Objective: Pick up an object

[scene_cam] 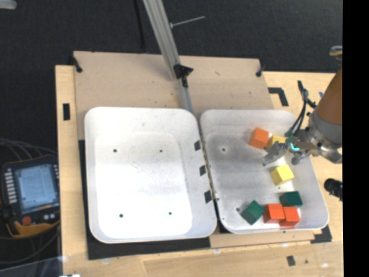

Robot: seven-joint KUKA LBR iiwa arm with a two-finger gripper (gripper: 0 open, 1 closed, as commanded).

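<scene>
Arm (331, 105) reaches in from the right, orange band visible at the frame's right edge. Gripper (277, 152) sits low over the right bin (230, 172), upper-right part of its floor. Fingers look parted, nothing seen between them (small and blurry, so take that loosely).

Blocks in the right bin:
- orange cube (260, 137), just left and up of the fingertips, close but apart from them.
- small yellow piece (279, 139), right beside the orange cube, partly hidden by the gripper.
- yellow cube (282, 174), just below the gripper, free on all sides.
- dark green block (291, 198), near the right wall.
- green block (251, 212), tilted, near the front edge.
- two orange-red blocks (282, 213), touching each other, tight to the front rim, directly under the dark green block.

Open room: the left half of the right bin floor is bare, from the centre divider across to the orange cube. Front-right corner is crowded, with little margin to the rim.

Left bin (144, 172) is a bare white floor, wall touching the right bin along the centre seam.

Pendant (31, 189) lies off the bench at far left, well clear.
</scene>
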